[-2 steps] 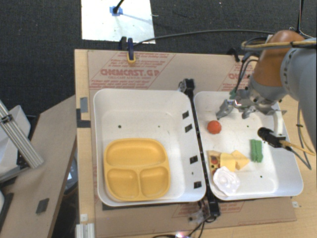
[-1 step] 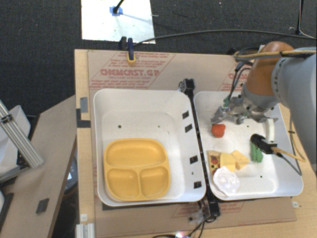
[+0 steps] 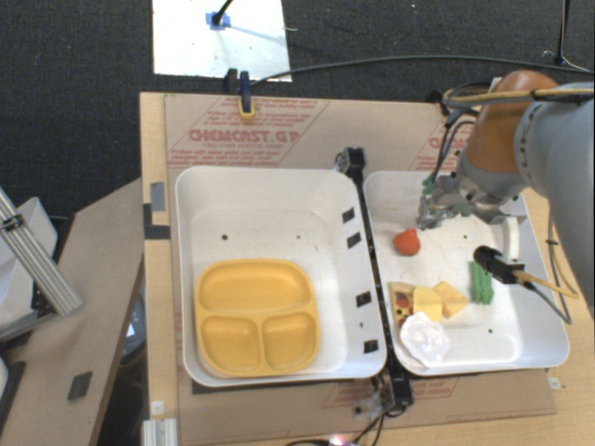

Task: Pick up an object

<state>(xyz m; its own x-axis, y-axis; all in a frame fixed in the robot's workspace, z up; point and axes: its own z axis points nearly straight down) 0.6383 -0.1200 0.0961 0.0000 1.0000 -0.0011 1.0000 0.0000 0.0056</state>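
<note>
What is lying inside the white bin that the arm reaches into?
A red ball, a green piece, yellow blocks and a white lump lie in the bin. The gripper and arm hide part of its far end.

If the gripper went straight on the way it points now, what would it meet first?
Probably the red round object, lying just past the tip of the gripper in the right bin. Depth is unclear from above, so it might instead reach the bare bin floor beside it.
</note>
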